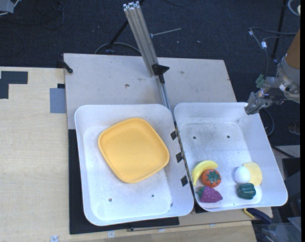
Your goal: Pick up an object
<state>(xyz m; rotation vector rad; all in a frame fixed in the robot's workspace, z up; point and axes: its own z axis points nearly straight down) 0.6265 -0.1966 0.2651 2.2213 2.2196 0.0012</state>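
Well below hand (255, 104), tomato (211, 177) lies w/ other toys.

yellow plate (133, 149) lies in the left bin (87, 135); toy fruits cluster in the right bin (218, 120); gripper (255, 103) hovers at its far right rim.

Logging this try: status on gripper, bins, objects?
Gripper above right bin's far right corner, nothing between fingers. Toy banana, tomato, grapes, egg, green pepper along near edge. Yellow plate in left bin.

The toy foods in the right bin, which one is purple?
The grapes, at the near edge of the right bin, just below the red tomato. The others are yellow, red, white or green.
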